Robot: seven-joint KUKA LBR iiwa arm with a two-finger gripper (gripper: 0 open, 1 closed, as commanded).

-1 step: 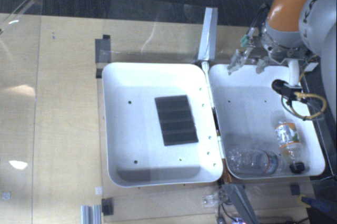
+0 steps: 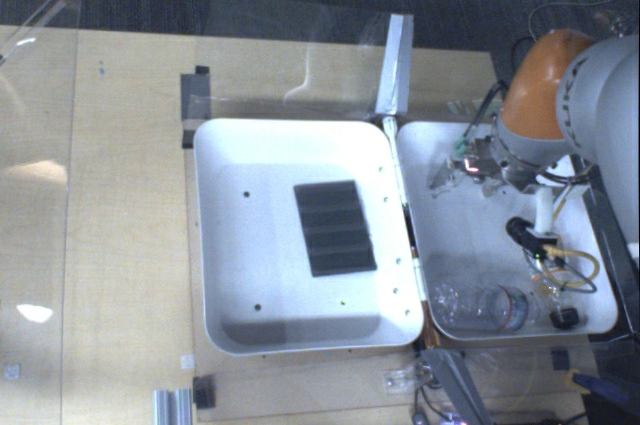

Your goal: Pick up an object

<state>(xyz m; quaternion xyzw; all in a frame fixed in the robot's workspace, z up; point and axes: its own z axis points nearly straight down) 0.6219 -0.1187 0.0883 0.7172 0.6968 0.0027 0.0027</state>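
Bench: pale wood top (image 2: 120, 213) with two shallow white bins set side by side and dark carpet beyond the far edge.
Left bin (image 2: 215, 243): holds one dark ridged block (image 2: 335, 228), lying flat near the middle and well clear of every wall.
Block axis: the long side runs roughly from the far edge toward the near edge, tilted slightly off the bin's walls.
Right bin (image 2: 450, 243): holds a clear bottle (image 2: 482, 307) lying on its side just beside the near wall.
Bottle axis: the long side runs across the view, parallel to that near wall.
Arm (image 2: 600, 103): grey with an orange band (image 2: 540, 93), reaching in from the right over the far half of the right bin.
Gripper (image 2: 452, 173): sits above the far-left part of the right bin, close to the wall shared with the left bin. At this angle I cannot tell whether it is spread or closed. Nothing can be seen held in it.
Key relation: the bottle lies toward the near edge from the gripper, in the same bin, with bare bin floor between them. The block lies across the dividing wall, down and to the left in the view.
Nearer target (judgement): probably the bottle. Reaching it means travelling toward the near wall and closing across its short width, not along its length.
Risk (judgement): the bottle is round, clear and close to the wall, so it may roll or leave little room on that side.
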